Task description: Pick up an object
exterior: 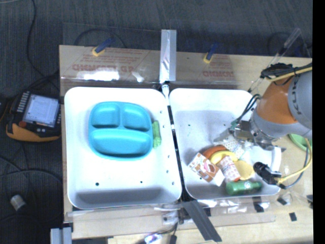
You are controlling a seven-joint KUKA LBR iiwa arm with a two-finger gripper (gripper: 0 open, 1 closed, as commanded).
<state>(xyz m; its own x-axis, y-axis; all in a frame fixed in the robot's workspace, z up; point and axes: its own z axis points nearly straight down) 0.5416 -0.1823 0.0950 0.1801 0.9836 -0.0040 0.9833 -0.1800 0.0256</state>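
A heap of small toy foods point(226, 168) lies in the right bin's point(203, 116) near corner. At the heap's near edge, 1 green bottle point(242, 187) lies flat.

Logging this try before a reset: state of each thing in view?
blue divided tray: flat in left bin, right way up
green piece: against tray's right edge
pile of small items: heaped in right bin, front right corner
green bottle: lying on its side
gripper: down over the pile
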